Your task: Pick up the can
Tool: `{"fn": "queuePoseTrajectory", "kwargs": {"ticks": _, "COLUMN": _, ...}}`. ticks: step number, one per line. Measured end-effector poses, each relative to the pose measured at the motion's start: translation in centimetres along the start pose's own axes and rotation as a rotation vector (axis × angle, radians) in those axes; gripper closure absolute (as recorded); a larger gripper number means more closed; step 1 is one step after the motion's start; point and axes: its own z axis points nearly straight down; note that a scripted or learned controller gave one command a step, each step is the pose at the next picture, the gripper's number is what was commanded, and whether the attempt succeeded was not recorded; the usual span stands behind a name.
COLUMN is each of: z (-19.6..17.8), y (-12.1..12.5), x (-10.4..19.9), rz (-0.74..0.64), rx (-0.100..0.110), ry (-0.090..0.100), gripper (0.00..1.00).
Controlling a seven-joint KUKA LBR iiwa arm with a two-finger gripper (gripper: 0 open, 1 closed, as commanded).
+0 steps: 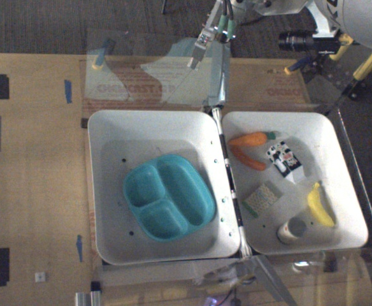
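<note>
1. The gripper hangs above the bench beyond the bins' far edge, well apart from everything in them; whether its fingers are apart or together cannot be told.
2. The can lies in the right bin, close to the near wall, with open room above it.
3. A banana sits just beside the can; a sponge, a black-and-white box and a carrot lie further back.
4. The left bin holds a teal divided plate.
5. The bench is tan board with blue tape marks.
</note>
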Motion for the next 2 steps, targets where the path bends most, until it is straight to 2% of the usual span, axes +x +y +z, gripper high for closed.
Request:
{"fn": "queuePoseTrajectory", "kwargs": {"ticks": 1, "z": -0.01, "y": 3.83, "x": 1.74, "rz": -0.289, "rx": -0.004, "ry": -0.004, "gripper": 1.00}}
{"fn": "queuePoseTrajectory", "kwargs": {"ticks": 2, "z": -0.04, "y": 4.60, "x": 2.60, "rz": -0.497, "rx": -0.004, "ry": -0.004, "gripper": 1.00}}
